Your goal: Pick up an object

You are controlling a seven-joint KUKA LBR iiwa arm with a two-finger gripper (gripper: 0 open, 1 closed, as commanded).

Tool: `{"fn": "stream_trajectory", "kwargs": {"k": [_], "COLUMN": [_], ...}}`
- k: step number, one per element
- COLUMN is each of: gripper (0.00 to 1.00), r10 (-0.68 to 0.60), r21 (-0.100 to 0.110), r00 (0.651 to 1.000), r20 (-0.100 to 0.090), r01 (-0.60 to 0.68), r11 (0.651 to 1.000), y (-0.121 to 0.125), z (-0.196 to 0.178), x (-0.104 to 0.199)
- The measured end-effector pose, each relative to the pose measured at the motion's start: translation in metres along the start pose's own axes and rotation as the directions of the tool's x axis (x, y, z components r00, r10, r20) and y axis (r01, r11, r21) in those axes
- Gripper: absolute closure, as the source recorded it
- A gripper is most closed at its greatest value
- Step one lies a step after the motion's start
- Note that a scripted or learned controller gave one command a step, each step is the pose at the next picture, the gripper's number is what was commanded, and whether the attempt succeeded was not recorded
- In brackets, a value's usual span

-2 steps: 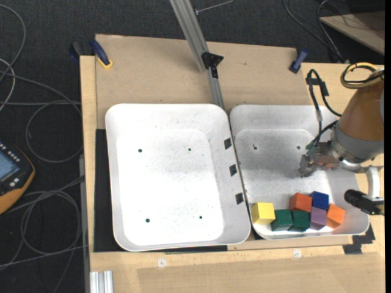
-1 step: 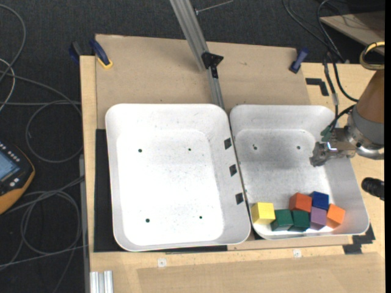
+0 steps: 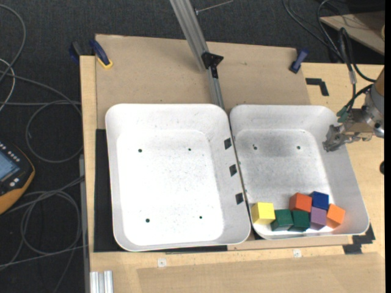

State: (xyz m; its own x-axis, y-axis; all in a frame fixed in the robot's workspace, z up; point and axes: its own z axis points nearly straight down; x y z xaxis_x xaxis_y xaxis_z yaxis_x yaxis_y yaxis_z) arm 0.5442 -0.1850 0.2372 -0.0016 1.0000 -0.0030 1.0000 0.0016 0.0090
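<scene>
gripper [image 3: 335, 140] over R bin [image 3: 342, 170] right rim | fingers state: can't tell | blocks [image 3: 299, 212] bunched at near edge | L bin [image 3: 122, 163] beside

It was a robotics lab. A plywood bench [image 3: 183, 72] was held by blue clamps [image 3: 101, 54] at ten and one o'clock, and black cables [image 3: 36, 115] trailed over dark carpet [image 3: 49, 11] at nine. An aluminium rail [image 3: 192, 26] stood at twelve, and a handheld control pendant [image 3: 12, 173] lay at nine.
</scene>
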Motion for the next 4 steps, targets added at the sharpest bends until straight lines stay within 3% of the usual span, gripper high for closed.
{"fn": "stream_trajectory", "kwargs": {"k": [1, 4], "gripper": [1.00, 1.00], "r10": [0.000, -0.004], "r21": [0.006, 0.011], "r00": [1.000, 1.000], "r20": [-0.001, -0.006], "r01": [0.000, 0.004], "r11": [1.000, 1.000], "y": [0.001, -0.007], "z": [0.001, 0.005], "x": [0.000, 0.148]}}
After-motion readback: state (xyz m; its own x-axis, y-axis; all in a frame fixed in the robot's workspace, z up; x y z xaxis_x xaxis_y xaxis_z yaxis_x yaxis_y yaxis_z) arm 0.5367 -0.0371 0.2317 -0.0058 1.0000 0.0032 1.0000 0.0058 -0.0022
